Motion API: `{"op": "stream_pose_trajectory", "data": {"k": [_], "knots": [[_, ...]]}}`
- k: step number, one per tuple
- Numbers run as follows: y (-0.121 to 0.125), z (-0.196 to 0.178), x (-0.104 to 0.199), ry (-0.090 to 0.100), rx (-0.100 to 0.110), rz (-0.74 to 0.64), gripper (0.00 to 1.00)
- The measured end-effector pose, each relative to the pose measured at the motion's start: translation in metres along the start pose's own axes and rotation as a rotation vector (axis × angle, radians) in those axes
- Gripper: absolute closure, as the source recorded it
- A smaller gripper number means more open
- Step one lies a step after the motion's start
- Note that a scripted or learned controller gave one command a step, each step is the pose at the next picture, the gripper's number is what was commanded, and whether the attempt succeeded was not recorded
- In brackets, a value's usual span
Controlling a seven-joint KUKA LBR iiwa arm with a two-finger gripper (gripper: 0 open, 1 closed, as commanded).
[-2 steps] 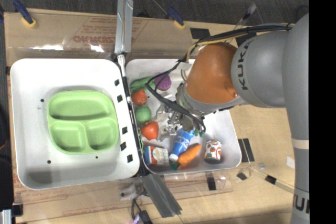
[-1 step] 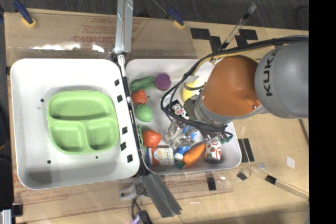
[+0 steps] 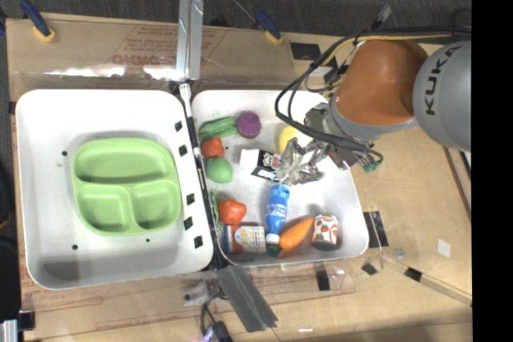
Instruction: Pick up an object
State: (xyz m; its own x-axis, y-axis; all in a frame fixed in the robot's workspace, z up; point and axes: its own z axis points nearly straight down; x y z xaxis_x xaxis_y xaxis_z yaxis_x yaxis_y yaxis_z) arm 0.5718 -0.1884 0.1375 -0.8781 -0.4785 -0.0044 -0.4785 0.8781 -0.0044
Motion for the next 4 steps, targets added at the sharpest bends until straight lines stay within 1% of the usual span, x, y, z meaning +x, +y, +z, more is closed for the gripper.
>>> {"op": "stream_pose_trajectory", "data": {"k": [1,2,3,4], "knots": [[0.001,0.002,0.000,0.002,-0.003,0.000,0.00],[0.065,0.046,0.035,0.003,-0.004,0.148,0.00],[0.065,0.035,0.032,0.000,-0.001,0.141,1.00],[0.041,0.017,-0.032,0.002,-0.003,0.209,1.00]]}}
